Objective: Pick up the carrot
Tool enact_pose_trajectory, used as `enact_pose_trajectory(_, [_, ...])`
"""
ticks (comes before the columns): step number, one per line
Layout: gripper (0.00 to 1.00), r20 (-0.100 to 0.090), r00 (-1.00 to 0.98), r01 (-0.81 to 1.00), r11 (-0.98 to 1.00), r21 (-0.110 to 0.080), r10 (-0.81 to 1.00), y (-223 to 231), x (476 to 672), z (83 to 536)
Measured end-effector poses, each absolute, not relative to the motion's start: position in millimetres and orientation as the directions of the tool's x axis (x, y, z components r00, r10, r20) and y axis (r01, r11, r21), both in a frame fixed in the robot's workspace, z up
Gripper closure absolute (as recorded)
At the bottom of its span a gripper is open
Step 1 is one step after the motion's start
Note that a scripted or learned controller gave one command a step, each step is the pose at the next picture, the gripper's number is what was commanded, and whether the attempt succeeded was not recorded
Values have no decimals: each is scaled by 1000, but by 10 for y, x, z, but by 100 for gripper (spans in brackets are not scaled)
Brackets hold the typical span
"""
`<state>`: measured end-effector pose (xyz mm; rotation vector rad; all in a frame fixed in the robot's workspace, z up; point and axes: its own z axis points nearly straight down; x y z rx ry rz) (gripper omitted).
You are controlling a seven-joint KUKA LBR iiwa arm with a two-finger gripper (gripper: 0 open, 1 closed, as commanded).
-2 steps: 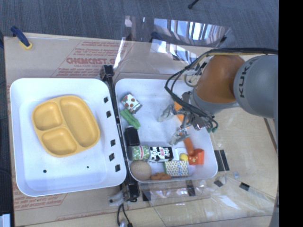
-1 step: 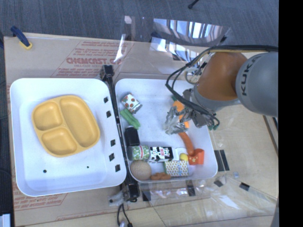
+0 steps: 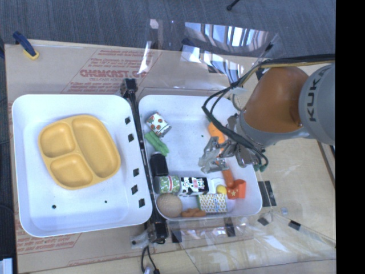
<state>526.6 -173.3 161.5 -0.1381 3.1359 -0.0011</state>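
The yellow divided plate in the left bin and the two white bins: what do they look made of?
Yellow three-compartment plate: likely moulded plastic, matte, with soft rounded ridges and even colour. Shallow white bins, left and right: probably thin formed plastic, smooth and slightly glossy with rounded corners, though coated metal cannot be ruled out.

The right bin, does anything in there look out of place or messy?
Nothing looks damaged or spilled. The toys in the right bin are jumbled along its near edge, and the green piece lies askew. The yellow divided plate sits tilted in the left bin.

"KUKA" on arm (image 3: 317, 104); "CHEMCAST" on sheet (image 3: 108, 73)
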Motion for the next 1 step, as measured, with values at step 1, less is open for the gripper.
enact_pose_trajectory(1, [100, -11, -994, -108, 994, -3, -108, -1349, 5239, 2397])
